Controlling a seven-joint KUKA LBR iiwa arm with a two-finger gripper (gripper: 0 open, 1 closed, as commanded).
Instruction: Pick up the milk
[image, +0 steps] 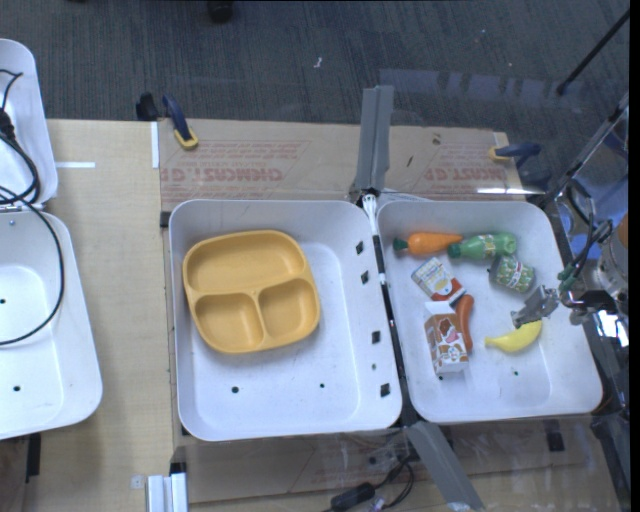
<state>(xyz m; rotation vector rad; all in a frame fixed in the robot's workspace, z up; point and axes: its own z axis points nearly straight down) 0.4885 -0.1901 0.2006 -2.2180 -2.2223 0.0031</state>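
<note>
One gripper (540, 303) just above banana (513, 338)

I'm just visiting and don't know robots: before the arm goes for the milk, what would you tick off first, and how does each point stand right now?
1. Milk carton in sight, lying in the right bin: ok.
2. Top of the carton free, nothing stacked on it: ok.
3. Room around the carton: not ok. A red-orange toy touches its upper right corner, and a small snack box lies close above.
4. Banana out of the way, to the carton's right with a gap: ok.
5. Hand positioned over the carton: not ok. It sits further right, near the banana.
6. Hand free of any item: cannot tell.
</note>
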